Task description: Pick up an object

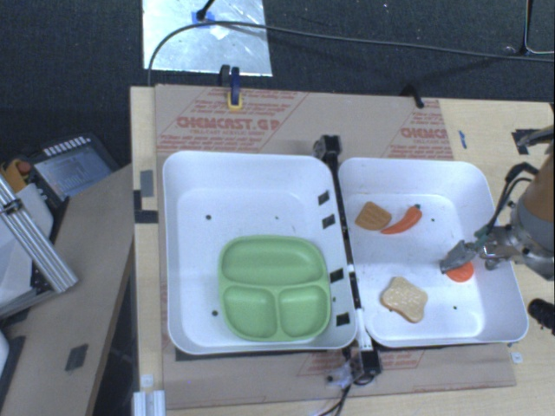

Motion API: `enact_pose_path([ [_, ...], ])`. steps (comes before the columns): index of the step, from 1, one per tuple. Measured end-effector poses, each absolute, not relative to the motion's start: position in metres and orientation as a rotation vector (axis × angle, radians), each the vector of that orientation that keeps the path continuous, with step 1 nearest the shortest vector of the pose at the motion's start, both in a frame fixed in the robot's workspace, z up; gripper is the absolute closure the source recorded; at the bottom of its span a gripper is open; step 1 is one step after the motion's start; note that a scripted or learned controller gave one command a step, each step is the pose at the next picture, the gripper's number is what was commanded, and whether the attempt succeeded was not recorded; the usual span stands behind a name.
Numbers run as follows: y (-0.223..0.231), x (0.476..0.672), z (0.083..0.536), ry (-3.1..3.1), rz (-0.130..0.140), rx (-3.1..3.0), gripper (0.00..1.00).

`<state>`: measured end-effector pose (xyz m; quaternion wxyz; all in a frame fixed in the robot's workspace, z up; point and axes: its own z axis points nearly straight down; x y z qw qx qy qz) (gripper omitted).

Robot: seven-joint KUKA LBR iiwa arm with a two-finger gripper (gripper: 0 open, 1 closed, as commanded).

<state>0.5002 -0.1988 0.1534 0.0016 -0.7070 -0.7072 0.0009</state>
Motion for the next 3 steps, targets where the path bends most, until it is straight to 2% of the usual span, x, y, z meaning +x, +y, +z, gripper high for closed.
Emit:
enact_pose_path([
  [1, -0.203, 0.503, 0.092, -2.221, 0.002, -2.218, 0.0],
  [2, -0.204, 0.505, 0.106, -2.225, -0.001, -2.221, 1.0],
  [3, -0.202, 0.507, 0.149, -2.23, -0.004, -2.221, 1.0],
])
